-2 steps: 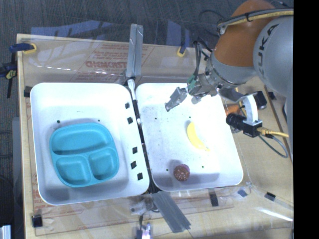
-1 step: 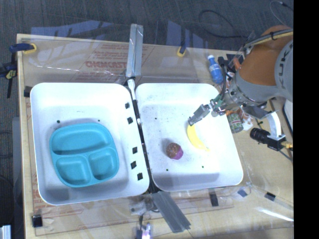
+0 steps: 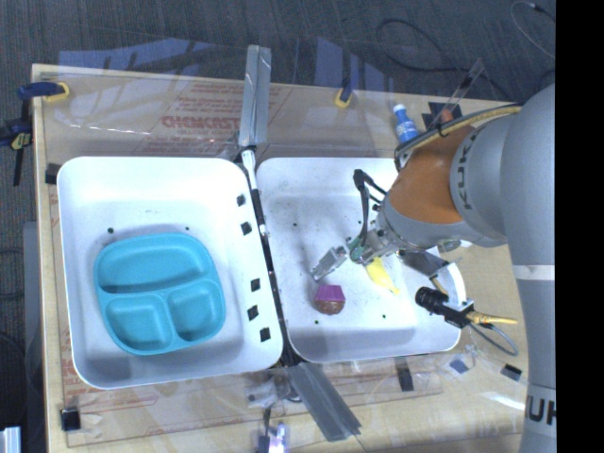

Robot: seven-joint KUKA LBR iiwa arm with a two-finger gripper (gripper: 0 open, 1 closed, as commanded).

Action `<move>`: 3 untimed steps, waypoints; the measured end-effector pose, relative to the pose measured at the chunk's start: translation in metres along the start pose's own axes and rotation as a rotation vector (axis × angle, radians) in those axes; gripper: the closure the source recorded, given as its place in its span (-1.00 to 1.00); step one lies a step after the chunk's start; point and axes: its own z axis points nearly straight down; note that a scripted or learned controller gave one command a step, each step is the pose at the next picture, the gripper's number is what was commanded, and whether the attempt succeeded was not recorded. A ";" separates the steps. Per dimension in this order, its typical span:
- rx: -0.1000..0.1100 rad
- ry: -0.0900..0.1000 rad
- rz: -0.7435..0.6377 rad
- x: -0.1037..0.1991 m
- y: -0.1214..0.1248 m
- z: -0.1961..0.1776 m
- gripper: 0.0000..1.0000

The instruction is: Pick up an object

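While the grey KUKA arm with its orange wrist band (image 3: 444, 182) leans in from the right, I'm reading this biggest to smallest.

Bench first: a clear-sheeted tabletop (image 3: 142, 111) carrying two shallow white plastic bins. Left bin (image 3: 75, 187) holds a light-blue moulded plastic tray with three compartments (image 3: 159, 291), lying flat, well apart from the work. Right bin (image 3: 293, 192) is where I'm working; its floor looks smooth, glossy and a bit speckled, so I'd expect small parts to skid if nudged. Walls are low, so room above is fine, but the arm crowds the bin's right half.

Two-finger gripper (image 3: 332, 262) sits low over the middle of the right bin, pointing left. I can't tell whether its fingers are apart or together, and I see nothing between them.

Candidates, both in the right bin:
- small round magenta-purple object with a tan band along its base (image 3: 329, 297), on the floor just below the gripper tip, apart from it. I'd guess light, maybe soft or rubbery; rounded, so likely to roll or squirt out. I'd come straight down and pinch across its widest part.
- small yellow object (image 3: 379, 274), just right of the gripper, partly under the wrist. Probably light plastic; access looks poor from here.

Purple one is my pick.
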 end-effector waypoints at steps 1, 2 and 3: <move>0.002 0.002 -0.050 0.065 -0.033 0.001 -1.00; 0.002 0.002 -0.055 0.065 -0.032 -0.009 1.00; -0.003 -0.004 -0.715 0.132 -0.029 -0.101 1.00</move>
